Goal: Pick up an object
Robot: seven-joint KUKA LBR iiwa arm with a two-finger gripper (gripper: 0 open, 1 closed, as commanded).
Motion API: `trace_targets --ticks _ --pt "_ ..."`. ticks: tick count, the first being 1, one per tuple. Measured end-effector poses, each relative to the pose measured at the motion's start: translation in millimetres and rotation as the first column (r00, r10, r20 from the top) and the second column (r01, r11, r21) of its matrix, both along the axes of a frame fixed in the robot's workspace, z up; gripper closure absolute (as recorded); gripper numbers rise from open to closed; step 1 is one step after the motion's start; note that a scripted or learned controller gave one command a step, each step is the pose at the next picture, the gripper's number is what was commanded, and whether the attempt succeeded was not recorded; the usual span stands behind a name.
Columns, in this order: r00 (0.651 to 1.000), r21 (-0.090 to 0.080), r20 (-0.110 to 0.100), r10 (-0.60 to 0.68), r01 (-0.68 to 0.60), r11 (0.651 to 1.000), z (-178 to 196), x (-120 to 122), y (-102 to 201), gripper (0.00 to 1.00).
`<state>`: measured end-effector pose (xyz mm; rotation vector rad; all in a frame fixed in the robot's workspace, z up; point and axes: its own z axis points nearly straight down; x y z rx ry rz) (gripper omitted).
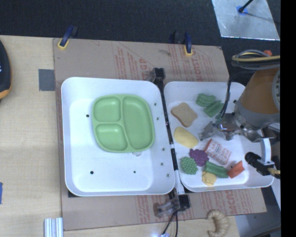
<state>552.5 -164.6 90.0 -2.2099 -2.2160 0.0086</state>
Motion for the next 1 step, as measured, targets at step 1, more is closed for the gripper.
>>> trace_targets --ticks 1 --pt "1.0 -0.005 0.007 0.0 0.0 1.0 12.3 3.9 -3.6 1.0"
